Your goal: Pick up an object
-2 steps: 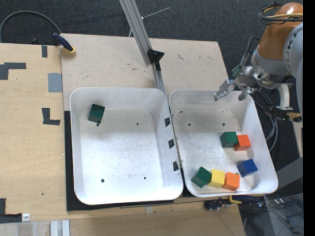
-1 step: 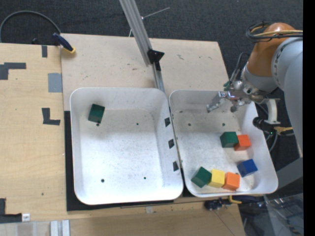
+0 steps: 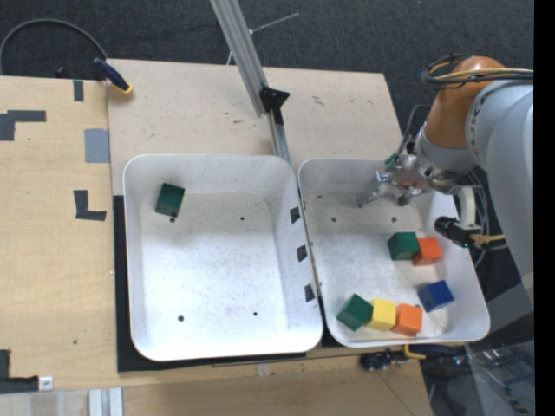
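Blocks (image 3: 403, 246) unlabelled in right bin (image 3: 342, 232), end effector (image 3: 381, 193) above, grip state unclear

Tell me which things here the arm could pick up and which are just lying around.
For the job:
hand
green block alone in the left bin
green block, orange block, blue block and the green-yellow-orange row in the right bin

Just lying about:
metal rail
black cable
clamp
grey tape
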You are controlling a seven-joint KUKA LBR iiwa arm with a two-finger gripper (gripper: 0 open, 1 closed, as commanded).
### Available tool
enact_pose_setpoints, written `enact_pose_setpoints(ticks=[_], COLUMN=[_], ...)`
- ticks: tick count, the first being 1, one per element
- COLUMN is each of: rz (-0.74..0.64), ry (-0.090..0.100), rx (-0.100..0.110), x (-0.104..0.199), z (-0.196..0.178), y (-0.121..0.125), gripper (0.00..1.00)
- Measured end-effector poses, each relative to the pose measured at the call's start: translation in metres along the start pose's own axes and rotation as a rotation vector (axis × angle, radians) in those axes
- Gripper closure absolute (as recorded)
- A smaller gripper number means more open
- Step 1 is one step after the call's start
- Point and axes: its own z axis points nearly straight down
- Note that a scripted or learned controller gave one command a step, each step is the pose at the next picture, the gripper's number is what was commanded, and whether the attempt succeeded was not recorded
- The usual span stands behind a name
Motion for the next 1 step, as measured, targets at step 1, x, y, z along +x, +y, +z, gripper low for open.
enact_pose_setpoints(ticks=[1], rz=[-0.002], ry=[0.0], rx=[-0.004], x=[0.0008], z=[-0.0127], y=[0.0014], gripper=[1.0])
